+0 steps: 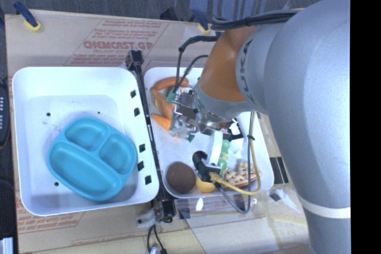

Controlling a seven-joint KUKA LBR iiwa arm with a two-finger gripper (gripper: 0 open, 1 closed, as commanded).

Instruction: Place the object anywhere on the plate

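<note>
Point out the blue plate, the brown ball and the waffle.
plate [89, 157]: camera view, on the ridge between its compartments.
brown ball [180, 178]: camera view, its rounded top.
waffle [243, 175]: camera view, its gridded face.

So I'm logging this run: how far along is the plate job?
Nothing looks done: the blue plate in the left bin carries nothing. The gripper is down in the right bin beside the orange items, but I can't tell if it holds one. The brown ball sits untouched. Lifting, carrying over and placing remain.
</note>
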